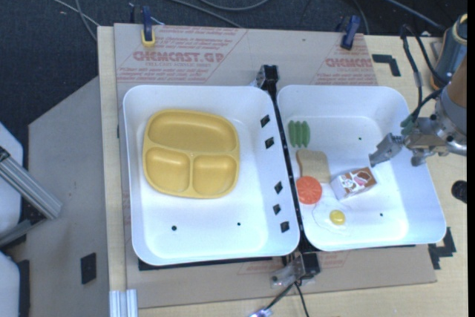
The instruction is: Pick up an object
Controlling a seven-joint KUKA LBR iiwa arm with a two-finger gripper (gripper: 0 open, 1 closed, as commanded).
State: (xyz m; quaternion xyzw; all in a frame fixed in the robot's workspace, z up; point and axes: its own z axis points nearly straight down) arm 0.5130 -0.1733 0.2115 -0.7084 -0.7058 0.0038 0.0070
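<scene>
The hand [387,150] is seen over the right bin [415,211]; whether it is released or clenched cannot be told. Just below-left of it a small printed packet [353,182] lies. Farther left, a red disc [309,190], a tan slice [312,162] and a green piece [299,133] are found.

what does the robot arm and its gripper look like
The arm is grey metal with an orange band above the wrist and black cables running along it. The wrist block is silvery grey with small dark fittings. The gripper is a grey, angular, metal-looking piece pointing left over the right-hand white bin.
</scene>
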